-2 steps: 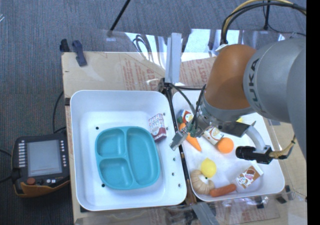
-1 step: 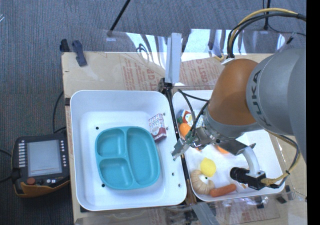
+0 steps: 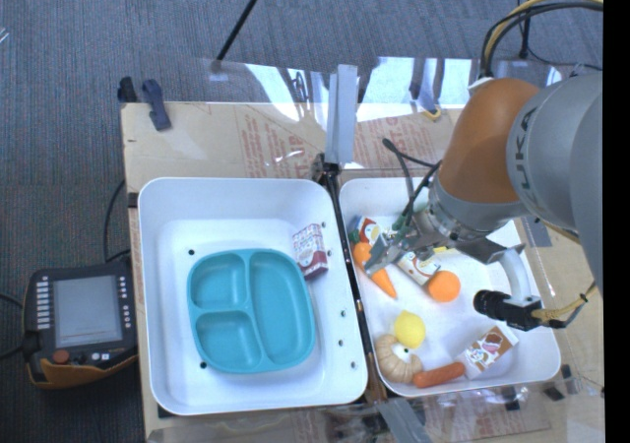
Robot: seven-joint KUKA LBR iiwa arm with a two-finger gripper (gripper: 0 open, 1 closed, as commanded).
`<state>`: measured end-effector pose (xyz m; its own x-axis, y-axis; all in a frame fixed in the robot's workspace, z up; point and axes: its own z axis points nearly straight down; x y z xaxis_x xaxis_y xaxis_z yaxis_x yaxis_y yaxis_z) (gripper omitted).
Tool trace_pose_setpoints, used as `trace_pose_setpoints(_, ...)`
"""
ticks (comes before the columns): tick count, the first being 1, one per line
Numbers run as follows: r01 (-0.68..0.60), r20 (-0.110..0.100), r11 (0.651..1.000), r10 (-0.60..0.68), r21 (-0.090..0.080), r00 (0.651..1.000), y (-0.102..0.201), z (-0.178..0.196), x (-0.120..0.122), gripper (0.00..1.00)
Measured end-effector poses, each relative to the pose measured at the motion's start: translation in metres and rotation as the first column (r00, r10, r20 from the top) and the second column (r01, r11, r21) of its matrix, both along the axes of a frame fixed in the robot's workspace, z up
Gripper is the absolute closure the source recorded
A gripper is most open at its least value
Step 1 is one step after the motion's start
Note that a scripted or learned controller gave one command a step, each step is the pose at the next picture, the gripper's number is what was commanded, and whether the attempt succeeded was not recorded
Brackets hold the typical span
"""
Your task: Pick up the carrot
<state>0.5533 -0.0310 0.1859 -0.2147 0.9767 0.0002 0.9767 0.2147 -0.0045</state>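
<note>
The carrot (image 3: 384, 283) is a short orange cone lying in the left part of the right bin (image 3: 536, 357), its tip pointing toward the front. My gripper (image 3: 383, 256) hangs low right over the carrot's upper end, reaching in from the right under the grey and orange wrist (image 3: 492, 151). The gripper's tip crosses the carrot, and an orange patch (image 3: 361, 253) shows on its far side. Whether the carrot is gripped is hidden by the tool.
Around the carrot lie an orange ball (image 3: 445, 285), a yellow lemon (image 3: 409, 330), a croissant (image 3: 398, 358), a sausage (image 3: 440, 374) and small cartons (image 3: 488, 349). The left bin (image 3: 162, 234) holds a blue divided plate (image 3: 251, 310) and a carton (image 3: 311, 249).
</note>
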Motion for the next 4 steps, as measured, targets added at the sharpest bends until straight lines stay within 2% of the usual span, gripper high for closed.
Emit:
trace_pose_setpoints(1,0.232,-0.003,0.973,-0.232,0.0,0.973,-0.066,-0.05,0.003,0.0)
trace_pose_setpoints(2,0.297,0.003,0.955,-0.297,0.002,0.955,-0.053,-0.097,0.014,0.0)
trace_pose_setpoints(3,0.293,-0.001,0.956,-0.293,0.0,0.956,-0.053,-0.087,0.014,1.0)
trace_pose_setpoints(4,0.292,-0.002,0.956,-0.292,0.0,0.956,-0.053,-0.088,0.014,0.0)
